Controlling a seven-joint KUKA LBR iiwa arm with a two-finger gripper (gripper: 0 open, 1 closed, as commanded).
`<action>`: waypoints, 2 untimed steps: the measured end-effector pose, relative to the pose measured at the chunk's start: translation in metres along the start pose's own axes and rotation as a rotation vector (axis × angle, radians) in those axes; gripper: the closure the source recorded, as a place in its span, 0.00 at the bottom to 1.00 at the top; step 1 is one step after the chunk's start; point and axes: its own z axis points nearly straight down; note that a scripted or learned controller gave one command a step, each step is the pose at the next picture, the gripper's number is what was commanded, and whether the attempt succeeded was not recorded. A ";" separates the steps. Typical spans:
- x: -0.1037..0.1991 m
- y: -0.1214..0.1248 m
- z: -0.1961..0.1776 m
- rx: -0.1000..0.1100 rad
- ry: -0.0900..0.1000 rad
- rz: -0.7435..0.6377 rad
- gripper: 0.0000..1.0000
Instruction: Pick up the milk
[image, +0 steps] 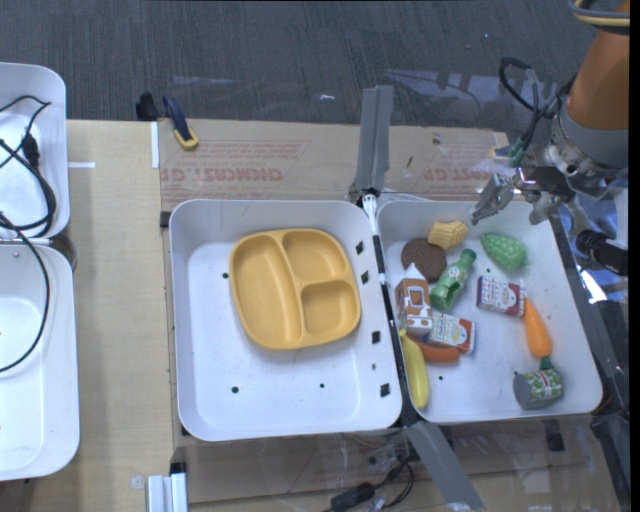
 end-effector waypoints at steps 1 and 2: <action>0.027 -0.030 0.132 0.000 0.000 -0.415 0.00; 0.013 0.012 0.163 -0.028 -0.008 -0.329 0.00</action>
